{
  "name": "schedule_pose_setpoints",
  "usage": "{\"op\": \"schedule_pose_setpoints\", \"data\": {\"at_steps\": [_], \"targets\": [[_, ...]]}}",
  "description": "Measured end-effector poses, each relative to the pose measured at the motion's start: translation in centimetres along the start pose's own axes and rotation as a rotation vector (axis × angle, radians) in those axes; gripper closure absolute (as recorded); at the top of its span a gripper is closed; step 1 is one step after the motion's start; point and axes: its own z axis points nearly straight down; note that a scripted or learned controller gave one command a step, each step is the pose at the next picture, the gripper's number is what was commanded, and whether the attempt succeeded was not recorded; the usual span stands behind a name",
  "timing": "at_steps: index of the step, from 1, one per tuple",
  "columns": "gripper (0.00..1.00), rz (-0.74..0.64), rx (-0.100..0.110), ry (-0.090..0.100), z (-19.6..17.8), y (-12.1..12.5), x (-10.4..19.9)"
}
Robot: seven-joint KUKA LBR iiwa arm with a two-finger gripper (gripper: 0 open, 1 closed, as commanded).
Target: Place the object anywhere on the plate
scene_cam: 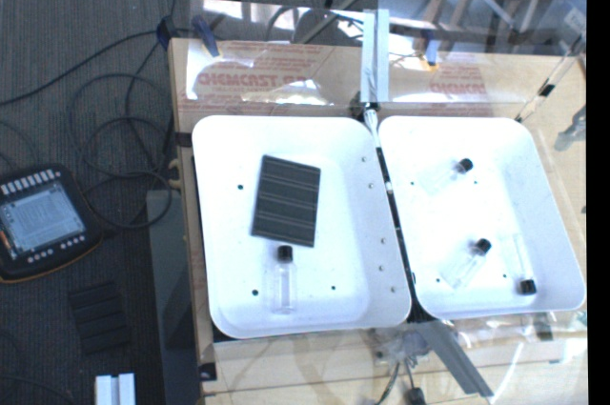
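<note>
A dark ribbed rectangular plate (286, 200) lies flat in the left bin (224, 293), a little left of its middle. Just below the plate's lower edge lies a small clear vial with a black cap (282, 277), cap toward the plate and close to it, though I cannot tell whether they touch. Three similar clear vials lie in the right bin (534, 155): one near the top (448, 174), one lower down in the middle (467, 261) and one at the right edge (521, 265).
A clear plastic wall (286, 60) stands behind the bins, with a metal post (380, 60) between them. A teach pendant (38, 220) and cables lie on the floor to the left. Tripod legs cross the top right.
</note>
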Motion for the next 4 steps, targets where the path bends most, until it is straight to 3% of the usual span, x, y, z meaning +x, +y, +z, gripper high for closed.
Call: {"op": "schedule_pose_setpoints", "data": {"at_steps": [1, 2, 3, 4], "targets": [[0.0, 0.144, -0.002, 0.0, 1.6, 6.1, -2.7], [0.0, 0.145, -0.002, 0.0, 1.6, 6.1, -2.7], [0.0, 0.336, 0.0, 0.0, 0.1, 0.4, 0.0], [0.0, 0.33, -0.002, 0.002, 10.1, 7.3, -3.2]]}}
